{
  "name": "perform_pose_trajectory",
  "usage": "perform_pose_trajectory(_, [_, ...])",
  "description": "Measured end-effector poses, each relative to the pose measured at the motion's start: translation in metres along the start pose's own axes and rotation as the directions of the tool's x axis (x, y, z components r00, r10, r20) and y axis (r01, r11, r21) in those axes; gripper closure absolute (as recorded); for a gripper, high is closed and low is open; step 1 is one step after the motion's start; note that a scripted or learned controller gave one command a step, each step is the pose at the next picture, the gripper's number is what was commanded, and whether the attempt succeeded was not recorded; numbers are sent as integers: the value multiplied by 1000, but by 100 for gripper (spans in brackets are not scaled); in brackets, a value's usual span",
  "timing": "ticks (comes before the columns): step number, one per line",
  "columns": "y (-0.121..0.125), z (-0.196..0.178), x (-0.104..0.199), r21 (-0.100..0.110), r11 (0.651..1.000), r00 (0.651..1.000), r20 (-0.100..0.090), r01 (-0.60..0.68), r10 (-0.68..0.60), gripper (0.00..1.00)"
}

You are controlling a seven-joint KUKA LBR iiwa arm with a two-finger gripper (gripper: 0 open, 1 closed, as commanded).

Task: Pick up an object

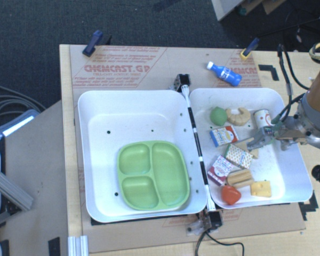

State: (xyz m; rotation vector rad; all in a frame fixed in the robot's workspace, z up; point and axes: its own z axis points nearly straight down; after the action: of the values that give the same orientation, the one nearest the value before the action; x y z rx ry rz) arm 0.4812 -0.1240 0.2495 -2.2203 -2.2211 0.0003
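Bins sit side by side on the bench: the left bin carries a green divided plate toward its front edge. The right bin holds a jumble of toy food: a green ball and a bagel near the back edge, a blue-and-white carton and a checkered packet mid-bin, a tomato and a cheese wedge at the front edge. The gripper hangs over the bin's middle, above the packet; how wide it stands cannot be told. A blue bottle lies on the bench behind the right bin.
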Motion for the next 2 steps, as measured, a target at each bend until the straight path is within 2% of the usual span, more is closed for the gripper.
perform_pose_trajectory(1, [45, 69, 1, 2, 1000, 1000, 0, 0, 0, 0])
perform_pose_trajectory(2, [67, 131, 14, 2, 1000, 1000, -1, 0, 0, 0])
